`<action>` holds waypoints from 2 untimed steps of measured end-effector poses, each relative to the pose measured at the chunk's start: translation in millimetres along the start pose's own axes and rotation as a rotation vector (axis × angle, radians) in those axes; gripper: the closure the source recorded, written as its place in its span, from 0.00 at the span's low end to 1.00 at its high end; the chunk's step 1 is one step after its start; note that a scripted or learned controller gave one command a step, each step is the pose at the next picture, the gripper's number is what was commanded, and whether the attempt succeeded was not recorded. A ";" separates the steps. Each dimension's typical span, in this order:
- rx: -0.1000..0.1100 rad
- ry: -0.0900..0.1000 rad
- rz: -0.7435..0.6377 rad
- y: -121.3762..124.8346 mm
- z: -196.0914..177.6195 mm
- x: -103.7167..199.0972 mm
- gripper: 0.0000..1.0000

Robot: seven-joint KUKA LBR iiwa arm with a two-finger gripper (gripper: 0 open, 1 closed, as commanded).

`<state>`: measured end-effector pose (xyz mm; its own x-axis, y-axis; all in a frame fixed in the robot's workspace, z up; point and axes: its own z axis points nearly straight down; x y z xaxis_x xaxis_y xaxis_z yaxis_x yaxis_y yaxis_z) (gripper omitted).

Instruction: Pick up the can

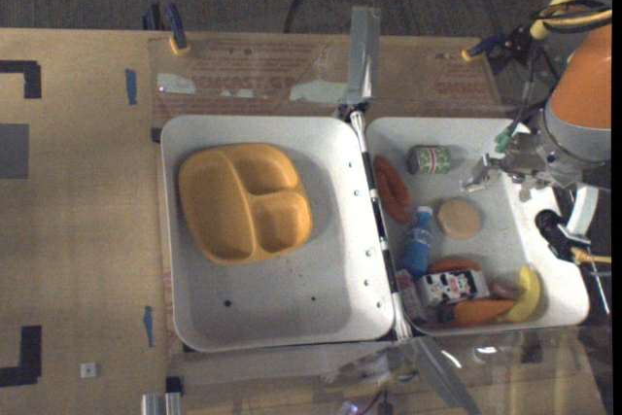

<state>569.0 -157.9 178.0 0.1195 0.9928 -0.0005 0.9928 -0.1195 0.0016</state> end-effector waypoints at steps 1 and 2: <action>-0.001 0.000 0.240 50.3 91.9 12.9 0.00; 0.030 -0.004 0.697 94.3 93.4 -3.4 0.00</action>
<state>662.4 -172.6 84.8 0.7291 0.6843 -0.0134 0.6839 -0.7291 -0.0244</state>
